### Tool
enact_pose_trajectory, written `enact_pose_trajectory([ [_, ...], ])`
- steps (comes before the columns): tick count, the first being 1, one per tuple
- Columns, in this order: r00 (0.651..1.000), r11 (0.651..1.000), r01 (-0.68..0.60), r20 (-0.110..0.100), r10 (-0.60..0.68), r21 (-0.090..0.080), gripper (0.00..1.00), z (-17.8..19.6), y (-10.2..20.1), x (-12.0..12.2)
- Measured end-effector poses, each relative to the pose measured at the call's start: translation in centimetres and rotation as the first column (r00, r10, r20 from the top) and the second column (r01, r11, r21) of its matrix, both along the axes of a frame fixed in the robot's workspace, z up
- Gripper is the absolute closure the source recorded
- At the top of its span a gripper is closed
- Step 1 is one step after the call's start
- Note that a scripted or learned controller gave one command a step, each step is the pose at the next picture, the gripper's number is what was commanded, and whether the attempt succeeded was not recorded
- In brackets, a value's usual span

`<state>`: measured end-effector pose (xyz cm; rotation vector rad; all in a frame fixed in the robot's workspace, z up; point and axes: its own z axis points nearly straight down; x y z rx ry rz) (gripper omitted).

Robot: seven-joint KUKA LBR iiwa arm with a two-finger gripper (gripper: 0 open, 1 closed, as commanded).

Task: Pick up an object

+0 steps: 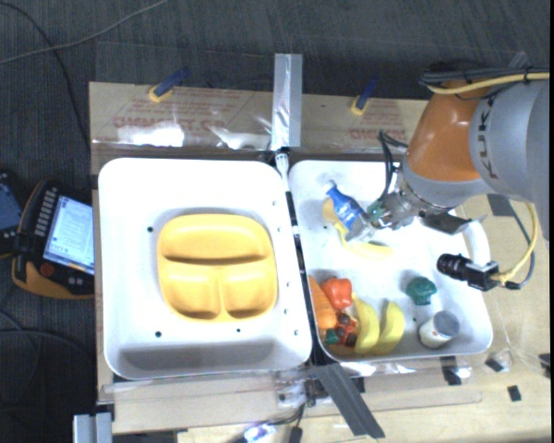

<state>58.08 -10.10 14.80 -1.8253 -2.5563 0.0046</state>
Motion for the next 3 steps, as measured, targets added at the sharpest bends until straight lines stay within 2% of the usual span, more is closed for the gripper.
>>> enact_pose_trajectory([
  [1, 0.928, 0.928, 0.374, 0.001, -0.374, -0.002, 1.00, 3.5, 3.7, 5.3],
  [2, 0.992, 0.992, 0.128, -0.002, -0.128, 0.002, 1.00, -4.0, -0.6, -4.0],
  [3, 1.000, 1.000, 0.023, 0.010, -0.023, -0.001, 1.00, -5.6, -0.5, -1.7],
])
